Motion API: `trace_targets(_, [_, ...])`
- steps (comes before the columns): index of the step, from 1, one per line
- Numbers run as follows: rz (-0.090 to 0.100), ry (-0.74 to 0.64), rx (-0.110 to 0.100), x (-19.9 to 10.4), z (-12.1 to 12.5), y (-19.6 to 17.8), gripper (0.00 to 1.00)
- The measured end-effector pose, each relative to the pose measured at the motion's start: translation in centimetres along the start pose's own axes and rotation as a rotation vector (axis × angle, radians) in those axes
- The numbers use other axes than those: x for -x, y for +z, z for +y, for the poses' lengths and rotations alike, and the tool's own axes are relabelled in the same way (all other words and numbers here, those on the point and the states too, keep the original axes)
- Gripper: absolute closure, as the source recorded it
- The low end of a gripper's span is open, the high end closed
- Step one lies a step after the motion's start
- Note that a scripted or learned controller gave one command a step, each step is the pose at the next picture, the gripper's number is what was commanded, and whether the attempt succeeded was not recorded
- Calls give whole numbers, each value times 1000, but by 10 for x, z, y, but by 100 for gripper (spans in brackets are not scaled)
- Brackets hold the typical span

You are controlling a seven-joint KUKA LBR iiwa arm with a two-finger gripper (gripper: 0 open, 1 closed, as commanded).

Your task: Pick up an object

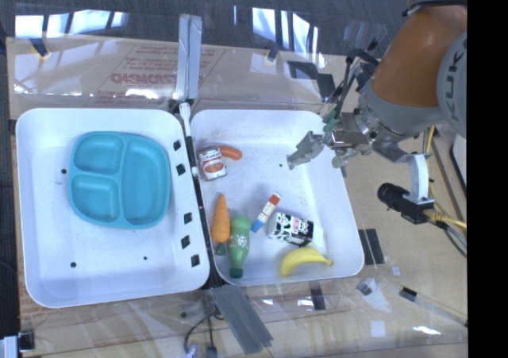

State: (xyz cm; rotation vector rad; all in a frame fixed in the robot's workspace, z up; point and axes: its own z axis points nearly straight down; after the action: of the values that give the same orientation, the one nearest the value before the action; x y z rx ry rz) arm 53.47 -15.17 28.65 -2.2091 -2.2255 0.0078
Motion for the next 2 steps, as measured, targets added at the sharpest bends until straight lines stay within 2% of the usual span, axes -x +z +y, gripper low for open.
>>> trace_targets(1, [0,-93,-2,-14,52,141,0])
trace_targets(2, [0,-164,2,-33,123,197,0])
